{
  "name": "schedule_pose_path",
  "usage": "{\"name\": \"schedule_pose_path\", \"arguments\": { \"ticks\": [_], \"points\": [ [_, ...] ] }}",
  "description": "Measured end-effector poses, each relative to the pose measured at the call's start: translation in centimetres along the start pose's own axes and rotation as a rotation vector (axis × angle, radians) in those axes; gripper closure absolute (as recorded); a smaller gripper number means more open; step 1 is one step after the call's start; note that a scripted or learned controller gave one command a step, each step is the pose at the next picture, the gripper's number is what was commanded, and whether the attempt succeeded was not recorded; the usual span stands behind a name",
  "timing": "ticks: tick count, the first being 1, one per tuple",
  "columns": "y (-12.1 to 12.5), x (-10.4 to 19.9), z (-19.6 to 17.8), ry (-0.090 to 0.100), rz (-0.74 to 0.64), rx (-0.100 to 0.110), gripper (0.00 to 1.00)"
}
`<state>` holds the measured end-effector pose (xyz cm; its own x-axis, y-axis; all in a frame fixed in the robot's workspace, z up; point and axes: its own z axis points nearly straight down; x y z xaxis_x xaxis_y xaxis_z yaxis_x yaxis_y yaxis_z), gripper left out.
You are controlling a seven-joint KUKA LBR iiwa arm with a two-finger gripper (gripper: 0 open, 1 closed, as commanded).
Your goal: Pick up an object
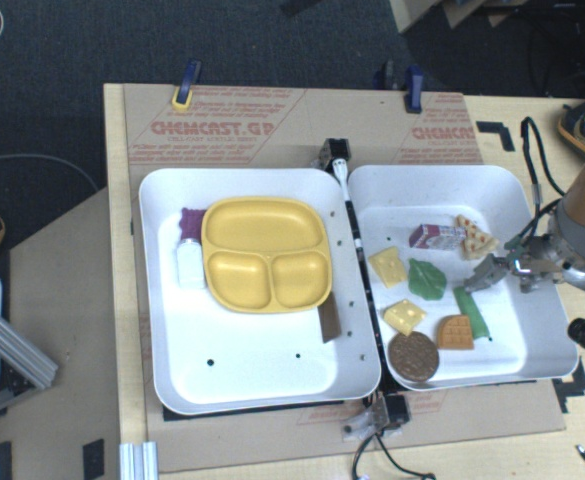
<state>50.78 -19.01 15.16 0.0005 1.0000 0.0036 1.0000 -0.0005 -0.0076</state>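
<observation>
The right bin point(502, 193) holds several toy foods: a purple-and-white carton point(432, 236), a pizza slice point(473, 236), a yellow wedge point(387, 266), a green leafy piece point(427, 279), a long green piece point(471, 313), a second yellow piece point(404, 316), an orange waffle point(454, 332) and a brown round cookie point(413, 356). My gripper point(484, 274) reaches in from the right over this bin. It sits just right of the leafy piece and above the upper end of the long green piece. Nothing is seen held in it.
The left bin point(172, 348) holds a yellow divided plate point(267, 253), a purple item point(191, 223), a small white bottle point(189, 265) and a brown block point(327, 321). A ridge point(355, 258) separates the bins. Cables point(534, 168) hang near the right rim.
</observation>
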Motion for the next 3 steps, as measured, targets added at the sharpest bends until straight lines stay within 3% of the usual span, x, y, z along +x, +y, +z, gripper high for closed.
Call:
{"name": "schedule_pose_path", "arguments": {
  "ticks": [1,2,3],
  "points": [
    [-0.3,1.0,4.9,0.000,-0.001,0.000,0.00],
    [-0.3,1.1,6.8,-0.001,0.000,-0.003,0.00],
    [-0.3,1.1,5.7,-0.003,0.001,-0.008,1.00]
  ]
}}
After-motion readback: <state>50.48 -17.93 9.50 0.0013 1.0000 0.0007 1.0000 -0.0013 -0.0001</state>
